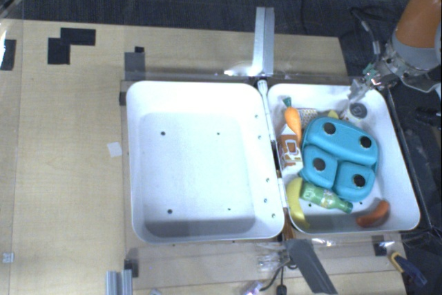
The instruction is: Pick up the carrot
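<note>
An orange carrot (293,119) with a green top lies in the right bin (404,169), near its far left corner, beside the divider. My gripper (358,94) hangs over the far right part of that bin, well to the right of the carrot and apart from it. Its metal fingertips point down toward the bin floor, and nothing shows between them.
A large blue block with dark holes (340,156) fills the middle of the right bin. A brown carton (288,150), a yellow banana (295,200), a green bottle (326,198) and a red-brown item (373,214) lie around it. The left bin (200,162) is beside it.
</note>
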Controlling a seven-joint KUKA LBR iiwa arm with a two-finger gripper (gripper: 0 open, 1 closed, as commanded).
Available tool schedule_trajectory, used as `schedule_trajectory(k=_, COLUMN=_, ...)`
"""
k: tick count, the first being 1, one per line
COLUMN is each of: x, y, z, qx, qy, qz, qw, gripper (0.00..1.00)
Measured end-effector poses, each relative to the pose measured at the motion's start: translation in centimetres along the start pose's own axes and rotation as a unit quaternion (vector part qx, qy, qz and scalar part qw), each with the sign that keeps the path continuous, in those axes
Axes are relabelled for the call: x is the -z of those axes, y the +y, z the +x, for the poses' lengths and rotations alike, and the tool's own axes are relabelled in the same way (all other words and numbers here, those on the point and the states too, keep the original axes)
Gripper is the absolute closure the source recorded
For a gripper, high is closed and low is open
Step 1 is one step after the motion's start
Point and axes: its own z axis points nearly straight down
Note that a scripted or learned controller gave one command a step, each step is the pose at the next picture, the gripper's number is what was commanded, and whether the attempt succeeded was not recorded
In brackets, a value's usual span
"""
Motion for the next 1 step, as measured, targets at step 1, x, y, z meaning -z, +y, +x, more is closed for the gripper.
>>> schedule_trajectory(k=1, x=-0.03, y=0.03, z=0.07, qx=0.0, qy=0.0, qz=0.0, qw=1.0, gripper=0.0)
